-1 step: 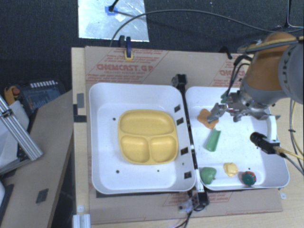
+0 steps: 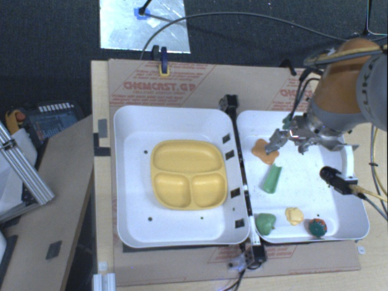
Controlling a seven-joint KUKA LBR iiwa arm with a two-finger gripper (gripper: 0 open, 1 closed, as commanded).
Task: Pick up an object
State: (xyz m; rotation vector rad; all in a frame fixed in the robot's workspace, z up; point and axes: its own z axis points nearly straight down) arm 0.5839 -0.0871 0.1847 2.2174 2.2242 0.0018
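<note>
The gripper (image 2: 280, 140) is poised low in the right bin (image 2: 354, 220), just above the orange piece (image 2: 264, 151), presumably as the chosen target. How its pincer stands cannot be told, and nothing is seen gripped. The green stick (image 2: 271, 179) lies beside; the yellow tray (image 2: 187, 174) sits in the left bin (image 2: 130, 180).
</note>
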